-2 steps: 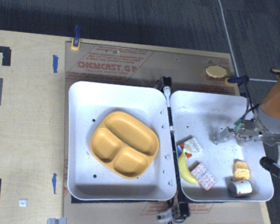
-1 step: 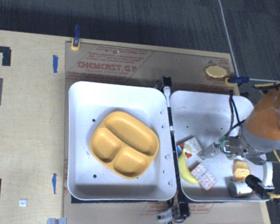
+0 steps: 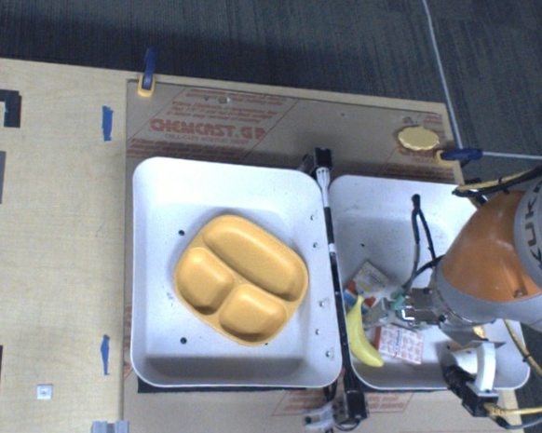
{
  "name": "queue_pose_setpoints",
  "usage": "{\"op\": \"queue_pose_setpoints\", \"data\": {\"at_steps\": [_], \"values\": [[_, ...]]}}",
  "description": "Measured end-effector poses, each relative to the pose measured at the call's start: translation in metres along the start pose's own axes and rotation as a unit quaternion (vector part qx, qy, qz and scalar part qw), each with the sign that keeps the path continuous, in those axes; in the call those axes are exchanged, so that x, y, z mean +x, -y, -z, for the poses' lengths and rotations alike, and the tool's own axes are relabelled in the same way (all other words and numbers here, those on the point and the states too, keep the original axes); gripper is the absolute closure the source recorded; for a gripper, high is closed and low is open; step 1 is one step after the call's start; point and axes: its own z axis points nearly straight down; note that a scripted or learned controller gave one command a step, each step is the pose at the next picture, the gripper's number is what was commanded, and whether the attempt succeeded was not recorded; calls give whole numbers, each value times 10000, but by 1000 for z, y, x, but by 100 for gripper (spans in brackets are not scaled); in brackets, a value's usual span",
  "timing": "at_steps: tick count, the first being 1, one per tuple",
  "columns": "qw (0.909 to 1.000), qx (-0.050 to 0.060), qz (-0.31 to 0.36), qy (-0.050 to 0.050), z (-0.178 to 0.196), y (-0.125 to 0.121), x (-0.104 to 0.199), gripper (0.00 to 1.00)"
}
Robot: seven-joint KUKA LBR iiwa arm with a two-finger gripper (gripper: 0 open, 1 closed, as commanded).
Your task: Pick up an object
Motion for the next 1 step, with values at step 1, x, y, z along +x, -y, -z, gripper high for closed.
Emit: {"op": "queue_pose_setpoints", "data": {"at_steps": [1], "values": [[10000, -19, -1, 3, 10, -2, 0, 100]]}}
